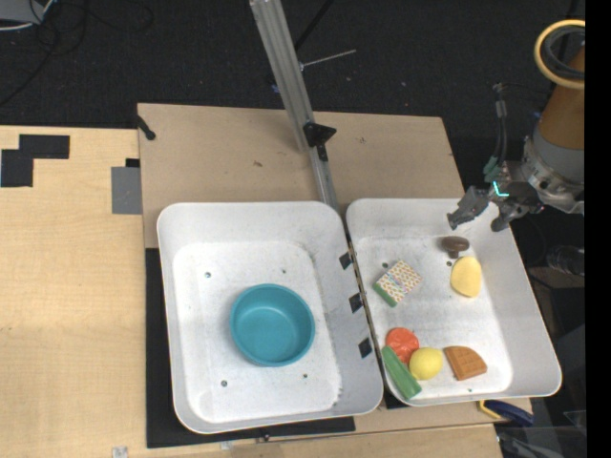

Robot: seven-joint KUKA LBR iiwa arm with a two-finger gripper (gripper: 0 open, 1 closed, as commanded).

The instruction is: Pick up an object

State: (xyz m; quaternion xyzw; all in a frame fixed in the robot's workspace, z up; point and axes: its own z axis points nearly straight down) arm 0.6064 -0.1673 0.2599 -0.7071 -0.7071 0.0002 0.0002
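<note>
My gripper (485,215) hangs over the far right corner of the right bin (535,365), fingers spread open with nothing between them. Just below it lies a small brown object (455,245), and under that a yellow lemon-like fruit (466,277). A checkered packet with a green edge (398,281) rests near the bin's middle. Along the near edge sit a red tomato (402,341), a green vegetable (401,372), a small yellow fruit (426,363) and a brown bread piece (465,362).
The left bin (191,232) holds a teal bowl (272,324). A slanted metal rail (290,84) rises from behind the divide between the two bins. Black clips (351,280) sit along that divide.
</note>
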